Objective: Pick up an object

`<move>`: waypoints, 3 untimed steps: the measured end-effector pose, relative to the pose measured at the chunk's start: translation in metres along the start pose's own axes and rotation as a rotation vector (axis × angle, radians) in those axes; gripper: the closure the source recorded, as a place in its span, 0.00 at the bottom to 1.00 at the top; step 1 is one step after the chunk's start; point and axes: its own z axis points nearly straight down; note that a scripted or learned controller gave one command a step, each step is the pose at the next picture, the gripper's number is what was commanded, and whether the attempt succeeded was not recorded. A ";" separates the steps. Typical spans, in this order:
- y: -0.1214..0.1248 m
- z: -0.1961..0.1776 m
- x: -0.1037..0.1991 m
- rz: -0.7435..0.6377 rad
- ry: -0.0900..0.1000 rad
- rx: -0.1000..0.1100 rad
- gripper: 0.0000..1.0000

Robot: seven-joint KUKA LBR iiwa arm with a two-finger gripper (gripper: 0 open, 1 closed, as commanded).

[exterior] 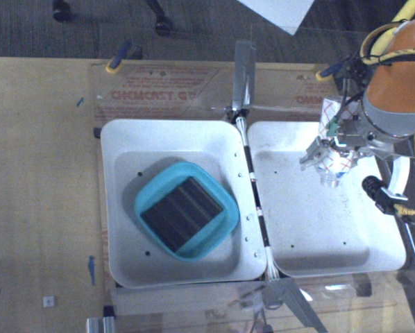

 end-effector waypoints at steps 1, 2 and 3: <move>0.032 0.000 -0.059 -0.094 -0.003 -0.006 0.00; 0.075 -0.001 -0.108 -0.059 -0.003 -0.006 0.00; 0.092 0.143 -0.112 -0.165 0.020 0.017 0.00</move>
